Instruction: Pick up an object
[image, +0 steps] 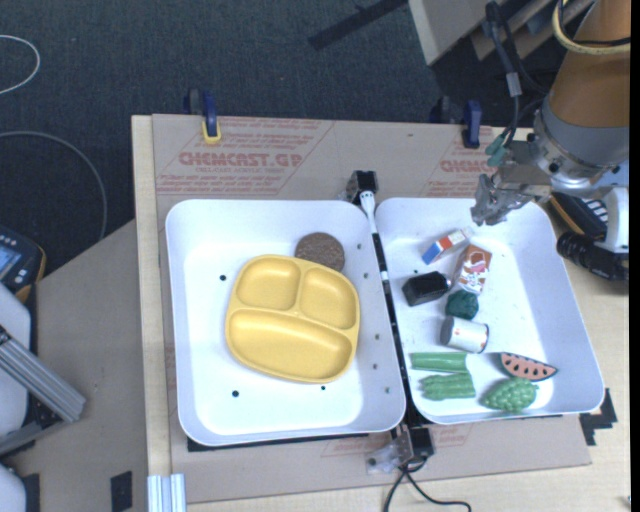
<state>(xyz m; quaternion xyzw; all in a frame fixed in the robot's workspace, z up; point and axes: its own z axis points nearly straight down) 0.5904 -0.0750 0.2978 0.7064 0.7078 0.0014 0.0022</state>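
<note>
Evenly and brightly lit from above. Soft, short shadows under the yellow tray. Mild sheen on the white bins. Slightly soft, grainy focus throughout.

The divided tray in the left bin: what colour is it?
Yellow; the divided tray shows best in the camera view.

Arm enters from upper right of the camera view, orange band topmost, grey wrist section just below and to the left of it. Gripper hangs at the lower left end of the wrist, pointing down and slightly left, metal parts and cabling bunched directly above it. Finger tips are dark and small here; their spacing is too blurred to make out.
</note>
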